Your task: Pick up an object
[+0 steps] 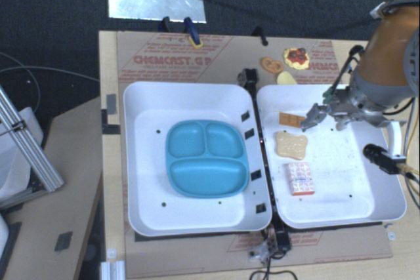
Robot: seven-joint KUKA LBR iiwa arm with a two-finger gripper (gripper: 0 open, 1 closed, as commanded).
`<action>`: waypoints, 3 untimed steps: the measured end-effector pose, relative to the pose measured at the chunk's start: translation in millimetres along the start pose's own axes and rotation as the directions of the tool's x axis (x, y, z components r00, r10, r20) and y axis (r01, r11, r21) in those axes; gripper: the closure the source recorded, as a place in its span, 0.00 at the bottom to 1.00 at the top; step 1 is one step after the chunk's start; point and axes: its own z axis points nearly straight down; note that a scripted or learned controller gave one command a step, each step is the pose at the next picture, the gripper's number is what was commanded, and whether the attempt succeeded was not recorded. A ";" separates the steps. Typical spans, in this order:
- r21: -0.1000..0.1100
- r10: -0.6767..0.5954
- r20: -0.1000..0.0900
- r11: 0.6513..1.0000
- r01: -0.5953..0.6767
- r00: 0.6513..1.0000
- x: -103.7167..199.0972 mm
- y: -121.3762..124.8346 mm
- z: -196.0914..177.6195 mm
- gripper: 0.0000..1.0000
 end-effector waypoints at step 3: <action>-0.008 0.007 0.003 1.000 -0.007 1.000 31.7 -93.4 109.5 0.00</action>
